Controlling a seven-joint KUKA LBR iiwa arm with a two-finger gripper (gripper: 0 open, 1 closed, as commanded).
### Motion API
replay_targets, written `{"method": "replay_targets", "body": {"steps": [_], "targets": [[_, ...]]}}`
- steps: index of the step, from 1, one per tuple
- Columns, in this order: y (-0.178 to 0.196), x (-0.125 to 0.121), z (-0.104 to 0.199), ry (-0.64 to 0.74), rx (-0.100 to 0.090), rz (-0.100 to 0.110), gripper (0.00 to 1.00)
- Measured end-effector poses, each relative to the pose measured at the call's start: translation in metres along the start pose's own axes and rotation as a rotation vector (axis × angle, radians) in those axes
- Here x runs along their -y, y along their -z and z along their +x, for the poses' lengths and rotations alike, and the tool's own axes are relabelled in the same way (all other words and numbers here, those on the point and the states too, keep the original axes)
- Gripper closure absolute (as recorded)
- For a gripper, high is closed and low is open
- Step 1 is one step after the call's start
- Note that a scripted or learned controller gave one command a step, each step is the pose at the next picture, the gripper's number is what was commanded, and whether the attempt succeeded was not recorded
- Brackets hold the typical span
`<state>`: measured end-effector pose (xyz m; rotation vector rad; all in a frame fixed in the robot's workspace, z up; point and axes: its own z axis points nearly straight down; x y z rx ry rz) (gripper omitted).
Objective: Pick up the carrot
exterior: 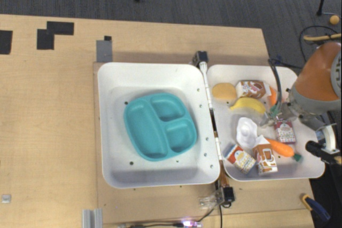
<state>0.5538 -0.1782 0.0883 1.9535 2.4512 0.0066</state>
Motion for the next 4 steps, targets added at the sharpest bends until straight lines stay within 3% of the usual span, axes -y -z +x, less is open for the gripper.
{"method": "replay_targets", "body": {"steps": [1, 2, 3, 4], "targets": [[0.000, 0.069, -0.011, -0.025, 0.003, 0.000, 0.00], [-0.001, -0.026, -0.032, -0.150, 0.001, -0.002, 0.00], [0.000, 0.070, -0.014, -0.069, 0.002, 0.003, 0.00], [0.012, 0.066, -0.014, -0.068, 0.006, -0.006, 1.00]]}}
